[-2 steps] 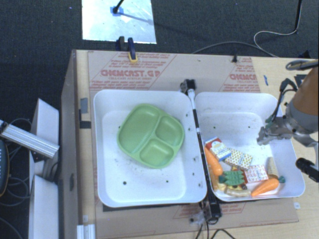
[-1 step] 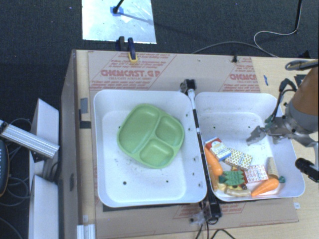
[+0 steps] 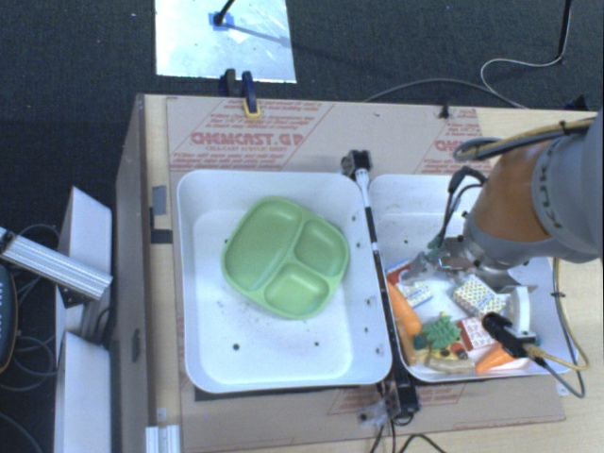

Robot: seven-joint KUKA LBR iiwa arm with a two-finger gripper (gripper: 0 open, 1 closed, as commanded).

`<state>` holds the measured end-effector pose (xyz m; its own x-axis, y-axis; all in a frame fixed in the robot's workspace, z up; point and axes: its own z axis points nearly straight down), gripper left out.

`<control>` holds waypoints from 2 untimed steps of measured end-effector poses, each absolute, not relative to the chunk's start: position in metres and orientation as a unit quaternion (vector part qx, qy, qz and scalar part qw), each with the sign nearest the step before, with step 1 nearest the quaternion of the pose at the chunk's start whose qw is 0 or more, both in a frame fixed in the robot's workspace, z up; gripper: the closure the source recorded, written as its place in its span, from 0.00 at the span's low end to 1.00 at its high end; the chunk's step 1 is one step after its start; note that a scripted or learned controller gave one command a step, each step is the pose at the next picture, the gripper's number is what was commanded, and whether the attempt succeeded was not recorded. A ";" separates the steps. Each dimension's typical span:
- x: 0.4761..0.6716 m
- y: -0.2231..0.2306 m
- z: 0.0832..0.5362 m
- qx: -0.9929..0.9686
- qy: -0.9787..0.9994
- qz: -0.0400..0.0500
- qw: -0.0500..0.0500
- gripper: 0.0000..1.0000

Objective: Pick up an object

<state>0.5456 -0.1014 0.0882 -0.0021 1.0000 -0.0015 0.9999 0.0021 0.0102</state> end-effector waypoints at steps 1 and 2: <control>0.547 -0.101 0.099 0.706 0.708 0.005 0.004 1.00; 0.619 -0.171 0.146 0.706 0.708 0.001 0.003 1.00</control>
<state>0.6187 -0.1712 0.1459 -0.0024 1.0000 -0.0026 1.0000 0.0025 0.0053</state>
